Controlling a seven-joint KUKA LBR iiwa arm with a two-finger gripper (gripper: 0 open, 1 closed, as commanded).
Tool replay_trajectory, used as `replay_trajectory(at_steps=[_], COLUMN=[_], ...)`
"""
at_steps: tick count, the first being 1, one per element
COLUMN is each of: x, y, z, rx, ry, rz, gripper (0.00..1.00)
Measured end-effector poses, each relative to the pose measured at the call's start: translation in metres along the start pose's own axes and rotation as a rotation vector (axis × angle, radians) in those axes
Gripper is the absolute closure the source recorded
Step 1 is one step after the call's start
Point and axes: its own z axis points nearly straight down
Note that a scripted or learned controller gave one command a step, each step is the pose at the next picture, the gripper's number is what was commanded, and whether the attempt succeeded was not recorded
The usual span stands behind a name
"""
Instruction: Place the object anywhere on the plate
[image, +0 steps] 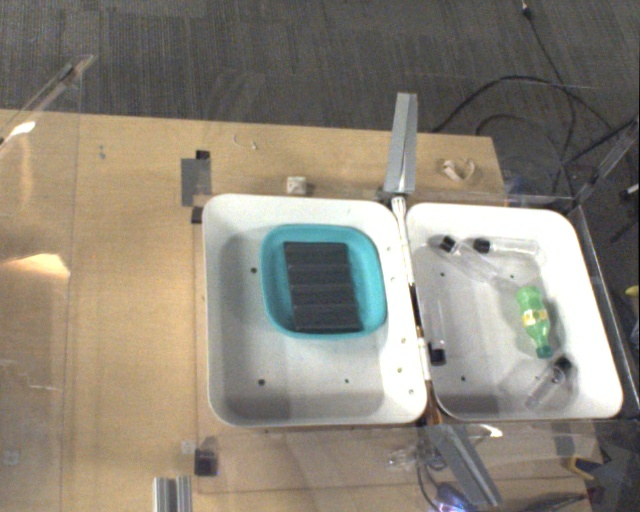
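Left bin (232, 340): a teal plate (273, 272) lies in its upper middle, and a dark ribbed block (322, 287) rests flat on the plate's centre, inside the rim. Right bin (470, 385): a green object (534, 320) lies toward the far right side, well apart from the plate, with clear black-capped pieces (482, 247) scattered near it. The set of the jaws cannot be told, so no position can be referred to them.

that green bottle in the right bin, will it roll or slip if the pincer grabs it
The green bottle lies on its side, so a push would probably roll it. Its glossy, rounded body may slip in a grip. It looks small and likely light.
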Motion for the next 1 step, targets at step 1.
replay_trajectory(at_steps=[1], x=[-0.0003], y=[0.0003], z=[0.1417], rx=[0.002], ry=[0.001], rz=[0.006], gripper=[0.0])
